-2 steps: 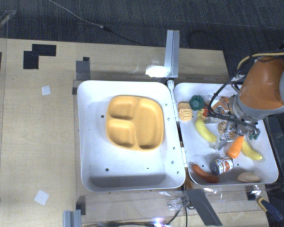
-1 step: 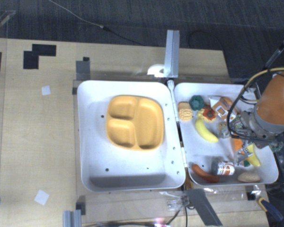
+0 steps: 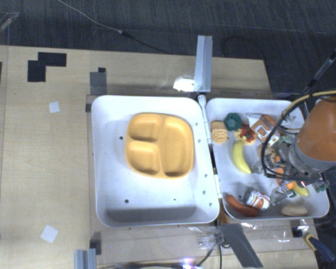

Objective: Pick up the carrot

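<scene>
From the fixed overhead camera, the grey arm with its orange band reaches down into the right-hand shallow white bin, its wrist and a tangle of cables covering much of that bin's right half. The gripper sits low beneath the wrist, near the bin's lower right corner; whether it is spread or pressed together cannot be told.

A small orange piece at the gripper's tip, touching a bit of yellow, is probably the carrot, though it is too small and too hidden to be sure. To the gripper's left lie a small printed can and a dark red sausage-shaped toy; just below it rests a pale tan oval toy. Further left and above lies a yellow plastic banana.

Well to the left, the other white bin holds a yellow sectioned plate.

The step in hand appears to be the descent or grasp. The next move would call for a firm closing and a straight lift clear of the neighbours.
</scene>
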Controlling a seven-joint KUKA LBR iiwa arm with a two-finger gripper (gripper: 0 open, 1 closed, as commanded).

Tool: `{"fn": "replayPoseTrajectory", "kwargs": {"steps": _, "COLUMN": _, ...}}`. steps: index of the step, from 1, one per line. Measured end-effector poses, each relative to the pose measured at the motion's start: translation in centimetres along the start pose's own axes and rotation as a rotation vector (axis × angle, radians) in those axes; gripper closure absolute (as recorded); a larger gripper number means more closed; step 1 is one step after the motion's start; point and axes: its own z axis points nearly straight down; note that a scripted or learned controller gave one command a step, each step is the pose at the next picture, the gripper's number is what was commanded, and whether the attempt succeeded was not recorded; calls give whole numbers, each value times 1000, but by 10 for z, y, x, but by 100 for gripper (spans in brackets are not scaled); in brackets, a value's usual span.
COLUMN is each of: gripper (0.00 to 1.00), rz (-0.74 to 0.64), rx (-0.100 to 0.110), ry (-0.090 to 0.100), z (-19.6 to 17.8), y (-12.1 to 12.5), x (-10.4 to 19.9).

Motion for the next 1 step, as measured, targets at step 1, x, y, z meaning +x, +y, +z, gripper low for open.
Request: {"fn": "replayPoseTrajectory", "kwargs": {"steps": 1, "gripper": 100, "rz": -6, "rx": 5, "ry": -9, "z": -13, "y": -1, "x": -5}}
